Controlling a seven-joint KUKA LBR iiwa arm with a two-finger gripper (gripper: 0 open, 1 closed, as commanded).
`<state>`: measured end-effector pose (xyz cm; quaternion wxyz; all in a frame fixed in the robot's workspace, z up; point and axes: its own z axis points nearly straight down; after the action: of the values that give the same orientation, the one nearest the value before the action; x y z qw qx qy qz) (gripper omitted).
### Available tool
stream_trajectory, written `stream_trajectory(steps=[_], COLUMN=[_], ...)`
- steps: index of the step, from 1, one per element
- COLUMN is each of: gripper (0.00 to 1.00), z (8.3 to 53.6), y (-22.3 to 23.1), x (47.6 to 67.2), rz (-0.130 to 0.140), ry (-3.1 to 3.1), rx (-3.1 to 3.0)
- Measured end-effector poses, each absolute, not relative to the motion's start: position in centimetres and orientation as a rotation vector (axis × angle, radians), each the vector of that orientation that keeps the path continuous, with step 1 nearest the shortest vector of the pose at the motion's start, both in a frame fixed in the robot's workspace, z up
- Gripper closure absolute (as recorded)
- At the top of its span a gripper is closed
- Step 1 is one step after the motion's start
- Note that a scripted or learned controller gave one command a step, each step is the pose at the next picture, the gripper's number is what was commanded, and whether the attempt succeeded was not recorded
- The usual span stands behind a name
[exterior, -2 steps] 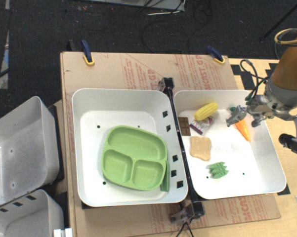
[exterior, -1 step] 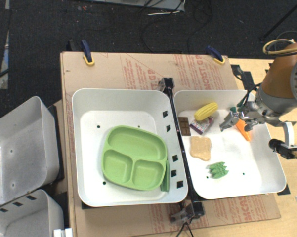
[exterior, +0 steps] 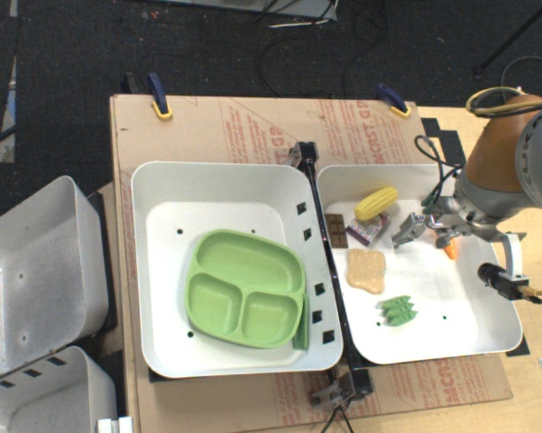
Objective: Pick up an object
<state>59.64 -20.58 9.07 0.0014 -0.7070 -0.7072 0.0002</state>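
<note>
claw: gripper [exterior: 426, 229] low over the right bin [exterior: 496, 336], upper part; fingers spread apart, nothing between them
arm: grey, orange band, enters from the claw's right
corn: yellow corn cob [exterior: 377, 203] just left of the claw and slightly up, long axis diagonal, tip pointing up-right
wrapper: dark snack packet [exterior: 368, 229] left of claw, under the corn's lower end
orange bit: small orange piece [exterior: 450, 250] just below-right of claw, too small to identify
bread: tan toast slice [exterior: 367, 271] below-left of claw
greens: green leafy toy [exterior: 398, 310] well below claw
tray: green three-compartment plate [exterior: 245, 288] far left, in the left bin [exterior: 153, 242]
</note>
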Motion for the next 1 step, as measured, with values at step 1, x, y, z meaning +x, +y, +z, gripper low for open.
stream_trajectory(steps=[1], gripper=[1.00], z=[10.32], y=[-20.61], x=[59.76], rz=[-0.002], ry=[-2.223], rx=[-2.222])
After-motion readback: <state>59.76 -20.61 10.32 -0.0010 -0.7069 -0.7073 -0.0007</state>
